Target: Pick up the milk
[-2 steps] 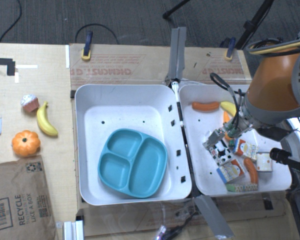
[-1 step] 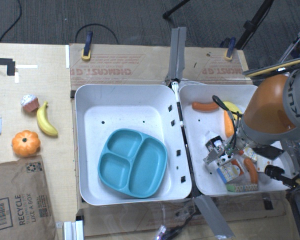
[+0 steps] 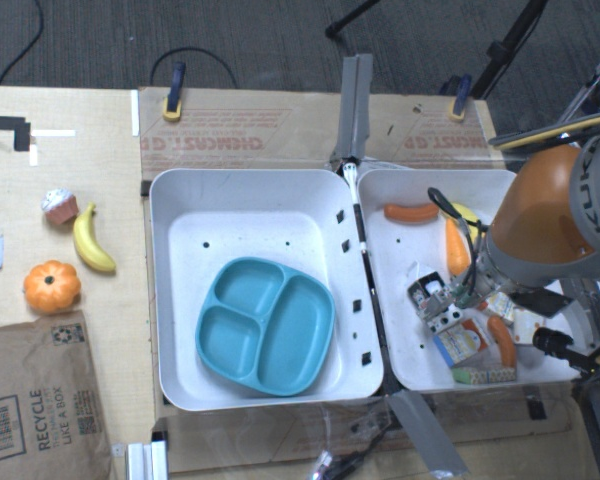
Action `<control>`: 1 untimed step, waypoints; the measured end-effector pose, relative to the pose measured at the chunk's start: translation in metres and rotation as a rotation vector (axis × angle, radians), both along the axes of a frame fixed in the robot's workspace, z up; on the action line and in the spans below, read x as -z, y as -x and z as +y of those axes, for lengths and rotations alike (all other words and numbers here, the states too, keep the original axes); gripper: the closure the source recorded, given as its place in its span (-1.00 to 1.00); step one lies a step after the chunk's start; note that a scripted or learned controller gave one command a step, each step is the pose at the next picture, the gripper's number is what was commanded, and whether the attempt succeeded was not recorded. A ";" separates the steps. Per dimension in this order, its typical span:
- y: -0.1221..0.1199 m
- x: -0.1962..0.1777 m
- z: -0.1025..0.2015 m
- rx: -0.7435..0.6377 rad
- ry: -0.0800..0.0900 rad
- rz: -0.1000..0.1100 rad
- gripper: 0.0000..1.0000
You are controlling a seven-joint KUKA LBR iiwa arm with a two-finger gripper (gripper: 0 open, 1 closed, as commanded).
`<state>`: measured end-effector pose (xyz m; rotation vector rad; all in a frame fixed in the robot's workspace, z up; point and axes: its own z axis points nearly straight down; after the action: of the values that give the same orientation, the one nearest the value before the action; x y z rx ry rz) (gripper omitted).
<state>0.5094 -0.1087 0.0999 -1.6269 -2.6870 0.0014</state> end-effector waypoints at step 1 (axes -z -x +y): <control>-0.080 -0.113 0.049 0.083 0.001 -0.001 1.00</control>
<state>0.5891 -0.0597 0.2134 -1.7385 -2.6182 0.0020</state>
